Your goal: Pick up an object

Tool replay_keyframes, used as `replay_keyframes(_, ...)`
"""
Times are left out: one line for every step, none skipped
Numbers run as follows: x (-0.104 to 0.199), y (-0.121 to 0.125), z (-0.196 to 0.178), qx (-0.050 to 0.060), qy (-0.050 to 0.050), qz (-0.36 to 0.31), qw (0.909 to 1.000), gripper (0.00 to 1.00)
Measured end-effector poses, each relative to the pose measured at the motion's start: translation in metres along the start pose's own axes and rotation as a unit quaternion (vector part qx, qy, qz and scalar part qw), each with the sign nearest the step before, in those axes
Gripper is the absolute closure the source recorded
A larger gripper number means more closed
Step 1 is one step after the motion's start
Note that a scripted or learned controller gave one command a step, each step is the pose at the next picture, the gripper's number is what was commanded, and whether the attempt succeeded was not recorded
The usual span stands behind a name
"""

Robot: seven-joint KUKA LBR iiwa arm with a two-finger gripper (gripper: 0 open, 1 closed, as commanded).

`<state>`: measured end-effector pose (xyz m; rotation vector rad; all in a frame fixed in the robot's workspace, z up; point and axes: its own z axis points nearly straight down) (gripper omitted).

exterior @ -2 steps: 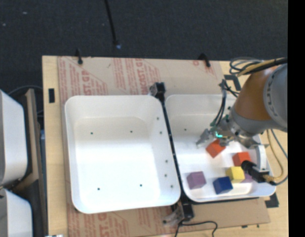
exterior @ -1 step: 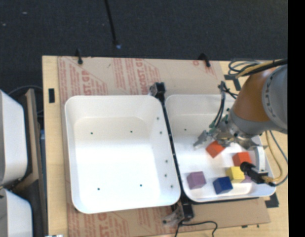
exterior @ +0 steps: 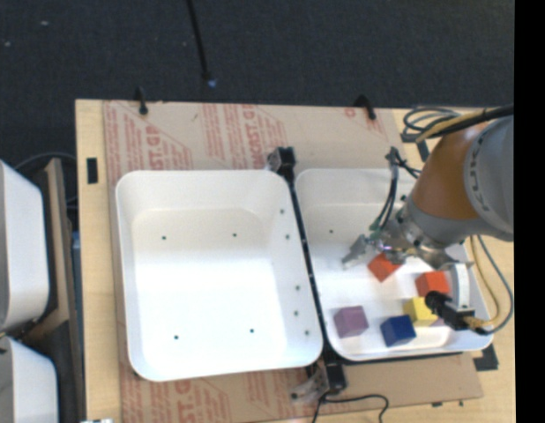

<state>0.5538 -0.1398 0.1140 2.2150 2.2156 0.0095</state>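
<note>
Jaws (exterior: 371, 252) at the end of the grey arm (exterior: 462, 192) with the orange band were, as I saw them from the fixed overhead camera, lowered into the right-hand shallow white bin (exterior: 343, 203), near its middle. Whether they were spread or closed I could not tell, because the wrist and the cabling blocked my view of the tips. A small orange-red block (exterior: 383, 267) lay just beside and below them, touching or nearly touching the tool; I could not tell whether it was gripped.

Four further small blocks lay toward the near edge of the same bin. A second orange block (exterior: 432, 283) sat to the right of the first, close to the bin's right wall. A yellow cube (exterior: 421, 309) sat just below it, and a blue cube (exterior: 397, 330) lay just beside the yellow one, toward the near rim. A pale purple cube (exterior: 350, 321) rested apart from these, to their left.

I noted the left-hand shallow white bin (exterior: 131, 236) standing alongside, its wall meeting the right bin's wall at a black divider clip (exterior: 282, 159). Both bins rested on the light wooden bench (exterior: 202, 135), which carried red printed lettering.
</note>
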Motion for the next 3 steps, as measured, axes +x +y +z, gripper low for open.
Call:
replay_keyframes(-0.0005,0.0138,0.0014,-0.002,-0.001,0.0,1.0,0.0)
replay_keyframes(-0.0003,0.0136,0.0019,-0.001,-0.001,0.0,1.0,0.0)
replay_keyframes(-0.0004,0.0133,0.0021,0.0,0.0,0.0,1.0,0.0)
